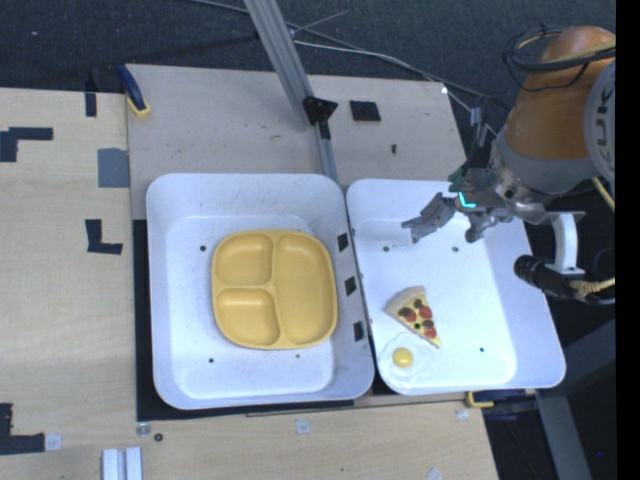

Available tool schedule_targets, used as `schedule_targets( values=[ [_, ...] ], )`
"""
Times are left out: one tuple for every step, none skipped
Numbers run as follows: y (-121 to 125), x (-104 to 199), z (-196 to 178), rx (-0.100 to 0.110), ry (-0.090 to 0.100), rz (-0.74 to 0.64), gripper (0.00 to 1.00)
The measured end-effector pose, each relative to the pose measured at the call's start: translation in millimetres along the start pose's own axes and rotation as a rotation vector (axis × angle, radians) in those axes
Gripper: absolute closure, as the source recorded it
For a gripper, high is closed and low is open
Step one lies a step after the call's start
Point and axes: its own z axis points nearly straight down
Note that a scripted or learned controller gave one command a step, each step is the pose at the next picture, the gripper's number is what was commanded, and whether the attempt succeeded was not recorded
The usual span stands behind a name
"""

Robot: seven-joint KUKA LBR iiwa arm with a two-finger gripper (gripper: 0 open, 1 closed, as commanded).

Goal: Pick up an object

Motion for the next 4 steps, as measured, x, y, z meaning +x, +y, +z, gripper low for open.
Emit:
schedule_targets(
  values=[
    [0.2,0.0,-0.2,-0.001,0.000,0.000,0.00],
    [1.3,3.3,43.2,0.002,-0.001,0.000,0.00],
    [-1.1,4.2,108.3,0.005,0.000,0.001,0.00],
    [1.4,0.2,154.1,0.004,-0.001,0.001,0.00]
  ],
)
